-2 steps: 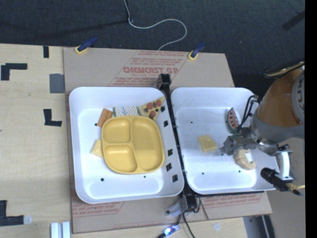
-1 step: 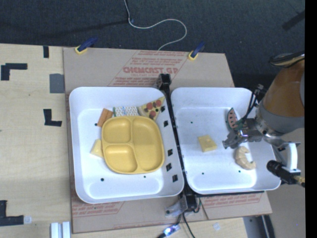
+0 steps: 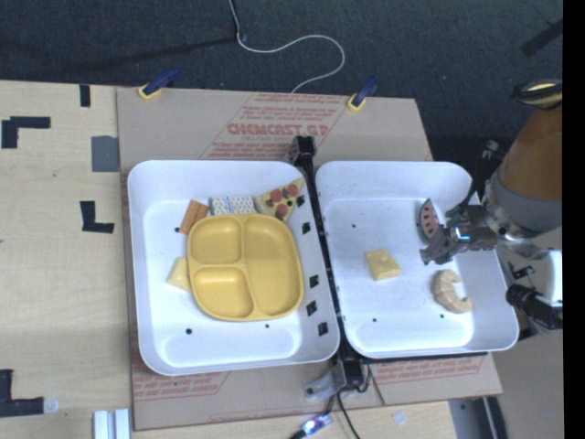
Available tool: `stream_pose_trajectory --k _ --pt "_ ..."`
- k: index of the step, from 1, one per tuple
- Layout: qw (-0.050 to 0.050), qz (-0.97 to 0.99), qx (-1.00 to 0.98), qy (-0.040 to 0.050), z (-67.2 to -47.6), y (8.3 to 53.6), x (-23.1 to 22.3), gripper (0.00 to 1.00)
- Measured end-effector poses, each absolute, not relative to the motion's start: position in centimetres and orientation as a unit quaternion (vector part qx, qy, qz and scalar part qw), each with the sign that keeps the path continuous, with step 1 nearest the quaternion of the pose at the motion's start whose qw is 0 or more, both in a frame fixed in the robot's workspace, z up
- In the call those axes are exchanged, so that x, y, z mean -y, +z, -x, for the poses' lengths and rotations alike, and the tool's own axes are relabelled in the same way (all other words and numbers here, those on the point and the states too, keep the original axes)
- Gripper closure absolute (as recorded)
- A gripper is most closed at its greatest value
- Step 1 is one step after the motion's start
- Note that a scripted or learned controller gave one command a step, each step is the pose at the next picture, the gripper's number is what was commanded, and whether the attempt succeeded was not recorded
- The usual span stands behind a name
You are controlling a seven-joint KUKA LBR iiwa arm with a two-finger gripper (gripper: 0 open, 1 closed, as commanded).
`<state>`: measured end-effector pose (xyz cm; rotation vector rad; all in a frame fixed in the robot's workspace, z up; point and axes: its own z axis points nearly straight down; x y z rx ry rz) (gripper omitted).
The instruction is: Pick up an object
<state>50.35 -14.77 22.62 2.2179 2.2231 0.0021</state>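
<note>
In the right bin (image 3: 411, 337) lie three things: a pale yellow cheese-like cube (image 3: 383, 264) near the middle, a beige croissant-shaped piece (image 3: 451, 292) toward the right, and a red slice with a dark rind (image 3: 427, 218) near the back right. My gripper (image 3: 440, 247) reaches in from the right and hangs low over the bin floor between the red slice and the croissant piece, apart from the cube. Nothing shows held in it.
The left bin (image 3: 155, 337) holds a yellow divided plate (image 3: 245, 267) with several small food pieces tucked along its back and left edges. Both bins rest on a cardboard sheet (image 3: 274, 126). A white cable (image 3: 302, 48) loops behind.
</note>
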Motion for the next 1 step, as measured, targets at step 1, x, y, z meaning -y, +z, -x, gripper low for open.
stream_pose_trajectory --k 1 --pt "0.000 -0.705 -0.710 0.0006 -53.20 23.42 9.73 1.00"
